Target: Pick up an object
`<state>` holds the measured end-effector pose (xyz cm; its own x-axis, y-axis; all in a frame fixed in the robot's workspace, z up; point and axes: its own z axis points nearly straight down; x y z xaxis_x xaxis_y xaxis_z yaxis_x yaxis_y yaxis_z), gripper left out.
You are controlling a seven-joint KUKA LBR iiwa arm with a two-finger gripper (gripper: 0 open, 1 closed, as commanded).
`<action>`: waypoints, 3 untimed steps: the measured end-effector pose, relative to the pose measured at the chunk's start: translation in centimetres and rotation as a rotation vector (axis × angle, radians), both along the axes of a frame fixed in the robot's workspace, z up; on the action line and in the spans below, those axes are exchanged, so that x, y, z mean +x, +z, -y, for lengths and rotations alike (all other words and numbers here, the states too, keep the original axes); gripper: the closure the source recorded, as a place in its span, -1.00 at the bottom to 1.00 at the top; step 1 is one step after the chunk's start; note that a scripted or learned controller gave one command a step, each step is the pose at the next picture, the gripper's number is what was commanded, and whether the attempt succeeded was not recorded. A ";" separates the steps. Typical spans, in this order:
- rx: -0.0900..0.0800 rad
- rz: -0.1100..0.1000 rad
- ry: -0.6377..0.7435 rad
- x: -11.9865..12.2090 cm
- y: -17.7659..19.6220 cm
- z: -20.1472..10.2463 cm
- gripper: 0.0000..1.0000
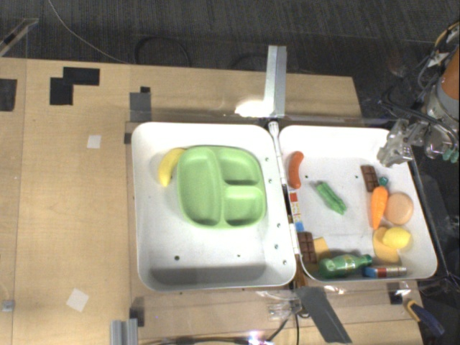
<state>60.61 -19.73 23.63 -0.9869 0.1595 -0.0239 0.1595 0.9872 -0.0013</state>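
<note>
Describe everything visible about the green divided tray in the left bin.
The green divided tray is pale green, looks like matte plastic, and has rounded corners. It holds three compartments: one long section on its left and two smaller ones stacked on its right. It lies flat, open side up, slightly rotated, in the upper middle of the left bin. A yellow banana lies against its upper left edge, appearing to touch it. Nothing sits in its compartments.

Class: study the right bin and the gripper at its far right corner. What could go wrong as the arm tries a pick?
1. The carrot, egg and lemon crowd together, so a grasp may knock a neighbour.
2. The green bottle lies against the bin wall, leaving little room for the gripper.
</note>
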 end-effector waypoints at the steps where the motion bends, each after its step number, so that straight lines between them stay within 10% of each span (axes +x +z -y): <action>1: 0.003 -0.011 -0.003 -0.3 -0.6 0.1 -1.00; 2: 0.001 -0.012 0.118 -2.4 -13.7 0.8 -1.00; 3: 0.002 -0.008 -0.008 -4.8 -14.7 0.4 -1.00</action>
<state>55.76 -20.15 8.94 -0.9858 0.1670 -0.0158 0.1670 0.9860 -0.0006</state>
